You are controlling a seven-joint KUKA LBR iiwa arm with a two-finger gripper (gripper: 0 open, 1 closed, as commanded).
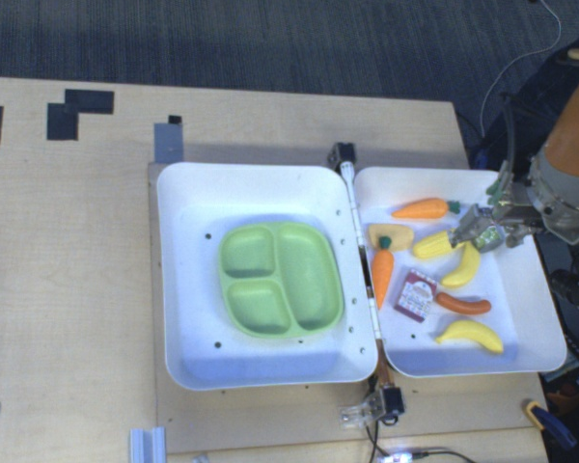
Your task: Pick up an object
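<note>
1. Object candidates all sit in the right bin point(550, 340): an orange carrot point(421, 208) near its far edge, a second carrot point(381, 277) along its left wall, a pale yellow wedge point(390, 235) just beside that carrot's top, a yellow piece point(430, 247) near the middle, two bananas point(461, 268) point(471, 335), a red sausage point(462, 306) between them, and a small red packet point(414, 295) towards the middle.
2. Pincer point(482, 228) is low over the right bin, towards its far right side, just beside the upper banana's top end and the yellow piece.
3. Pincer state: cannot tell. The tip is a dark, cluttered blob at this resolution, so no call on whether it is spread or closed.
4. No item is visibly lifted; everything I can make out looks to be resting on the bin floor. So my judgement: pick not done.
5. Progress estimate: the approach looks finished or nearly so, with the arm point(574, 152) reaching in from the right edge. Grasp and lift are left.
6. Likely target, judging by position alone: the upper banana or the yellow piece. Cannot say which.
7. Left bin point(188, 258) carries a green divided tray point(280, 278) in its middle, well apart from the pincer and not involved at this point.
8. Risk: items near the tip are crowded, so a closing grip may catch two or nudge one aside.
</note>
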